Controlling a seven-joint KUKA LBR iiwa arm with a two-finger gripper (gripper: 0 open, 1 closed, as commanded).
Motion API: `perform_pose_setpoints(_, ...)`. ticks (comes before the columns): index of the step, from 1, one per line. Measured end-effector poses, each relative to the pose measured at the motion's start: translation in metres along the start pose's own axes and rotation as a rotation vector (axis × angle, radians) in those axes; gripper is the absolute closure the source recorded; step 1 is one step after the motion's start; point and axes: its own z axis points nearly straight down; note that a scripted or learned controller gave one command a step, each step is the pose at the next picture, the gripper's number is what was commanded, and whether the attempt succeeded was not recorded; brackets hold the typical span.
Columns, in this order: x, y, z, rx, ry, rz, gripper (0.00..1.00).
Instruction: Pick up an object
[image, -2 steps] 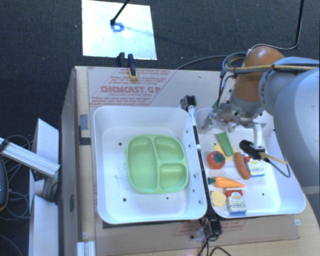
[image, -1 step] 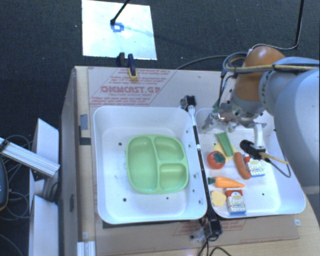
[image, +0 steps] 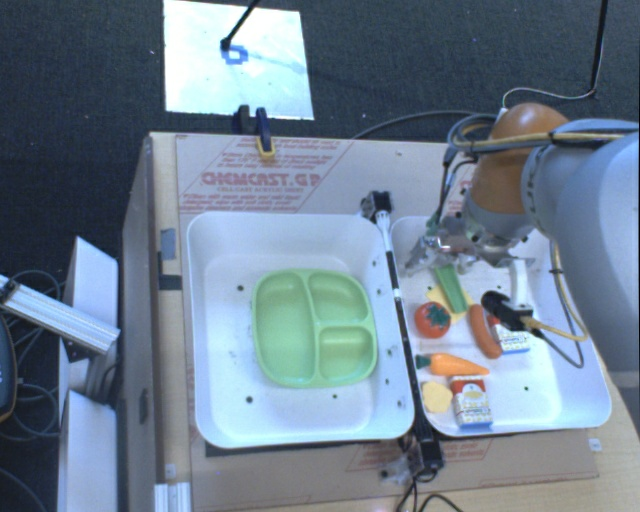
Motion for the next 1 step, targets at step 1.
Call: perform_pose_setpoints(1, 0.0000, 0.0167, -0.0003, -0.002, 0.001, -0.003, 0.00)
